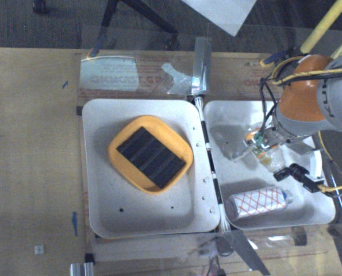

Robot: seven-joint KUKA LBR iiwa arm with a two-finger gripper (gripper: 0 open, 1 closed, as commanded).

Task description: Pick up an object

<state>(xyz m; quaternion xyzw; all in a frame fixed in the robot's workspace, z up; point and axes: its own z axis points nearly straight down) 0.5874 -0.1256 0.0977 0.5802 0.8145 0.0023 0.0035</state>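
Camera view, looking down at a slant, shows the arm (308,96) leaning over the right bin (326,214) from the right, its gripper (261,145) low near the bin's middle. Whether the fingers are spread or closed I cannot tell; the wrist and cables hide them.

Nearest candidate is a tube (258,202) with a red lattice print, lying flat in the front part of the right bin, a little apart from the gripper. Its long axis runs roughly left to right, the right end tipped slightly toward the back; a dark cap seems to sit at that right end. A small clear-and-orange item (257,142) lies right under the gripper, too blurred to name. The left bin (96,211) holds an orange pad (150,154) with a dark ribbed top, set diagonally.

Risks, as I judge them: the round tube may roll away if the fingers close along its length instead of across it. It also lies close to the front wall, so a descent there could strike the rim. The clutter under the gripper may be caught instead.
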